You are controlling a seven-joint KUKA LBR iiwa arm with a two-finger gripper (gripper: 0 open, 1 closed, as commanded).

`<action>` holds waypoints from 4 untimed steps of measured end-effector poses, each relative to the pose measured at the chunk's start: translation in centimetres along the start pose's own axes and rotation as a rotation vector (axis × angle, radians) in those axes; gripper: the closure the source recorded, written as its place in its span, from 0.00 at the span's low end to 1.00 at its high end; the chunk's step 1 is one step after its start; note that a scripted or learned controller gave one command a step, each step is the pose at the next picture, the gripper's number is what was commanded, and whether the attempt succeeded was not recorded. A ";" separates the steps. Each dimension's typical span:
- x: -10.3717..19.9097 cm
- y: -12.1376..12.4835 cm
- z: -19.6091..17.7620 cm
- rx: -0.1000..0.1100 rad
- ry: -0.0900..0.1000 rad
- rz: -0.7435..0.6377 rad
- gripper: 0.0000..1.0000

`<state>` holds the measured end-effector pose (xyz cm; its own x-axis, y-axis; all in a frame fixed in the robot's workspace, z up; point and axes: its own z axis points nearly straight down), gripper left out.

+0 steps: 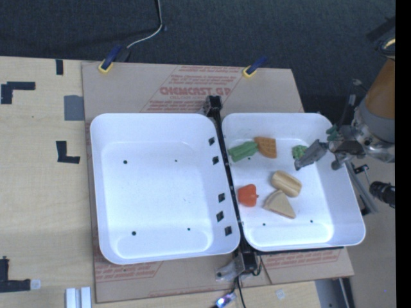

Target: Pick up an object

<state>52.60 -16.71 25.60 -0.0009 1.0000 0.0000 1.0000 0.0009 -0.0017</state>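
Bench w/ 2 white bins | my gripper [319,155] over right bin [343,233] edge, near green piece [299,151] | claw state: can't tell | pick not done

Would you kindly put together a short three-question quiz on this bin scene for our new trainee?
1. True or false: all the objects lie in the right bin.
2. Which object lies nearest the gripper? A) red pepper B) small green piece C) wedge
3. Fill in: the long green object lies beside the ____ between the bins.

Key
1. True. The left bin holds none of them.
2. B. It lies right by the gripper, near the bin's upper right.
3. Divider. The orange piece lies just to its right, and the bread roll lies lower down.
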 end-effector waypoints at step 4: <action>-5.5 -3.2 -17.8 0.008 0.000 0.008 1.00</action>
<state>49.40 -22.26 43.38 0.0067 1.0000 0.0002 0.9999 -0.0067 -0.0101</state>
